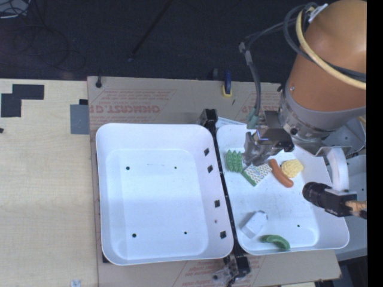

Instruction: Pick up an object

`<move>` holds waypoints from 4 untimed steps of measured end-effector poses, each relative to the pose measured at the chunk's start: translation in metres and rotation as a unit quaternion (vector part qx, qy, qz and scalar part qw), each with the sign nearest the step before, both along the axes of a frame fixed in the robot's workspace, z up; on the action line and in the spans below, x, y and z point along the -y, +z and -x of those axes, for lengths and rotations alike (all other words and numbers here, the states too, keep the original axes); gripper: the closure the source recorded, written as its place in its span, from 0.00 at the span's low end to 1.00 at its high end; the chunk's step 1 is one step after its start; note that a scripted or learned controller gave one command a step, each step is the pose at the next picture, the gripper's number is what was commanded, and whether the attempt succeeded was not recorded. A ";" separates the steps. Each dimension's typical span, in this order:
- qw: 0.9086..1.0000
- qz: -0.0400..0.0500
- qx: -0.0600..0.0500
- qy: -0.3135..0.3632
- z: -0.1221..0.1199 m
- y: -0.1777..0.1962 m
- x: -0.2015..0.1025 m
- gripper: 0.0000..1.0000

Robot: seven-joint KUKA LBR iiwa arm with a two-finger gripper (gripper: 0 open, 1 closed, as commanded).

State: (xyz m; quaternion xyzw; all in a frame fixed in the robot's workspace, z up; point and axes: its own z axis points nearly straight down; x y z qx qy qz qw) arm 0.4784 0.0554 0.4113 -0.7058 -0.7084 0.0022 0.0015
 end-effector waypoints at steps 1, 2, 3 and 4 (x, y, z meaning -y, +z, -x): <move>1.000 0.000 0.000 0.000 0.003 -0.014 -0.046 1.00; 1.000 -0.001 0.005 0.000 -0.038 0.052 -0.089 1.00; 1.000 0.000 0.005 -0.002 -0.091 0.129 -0.074 1.00; 1.000 0.002 -0.008 0.000 -0.013 -0.035 -0.104 1.00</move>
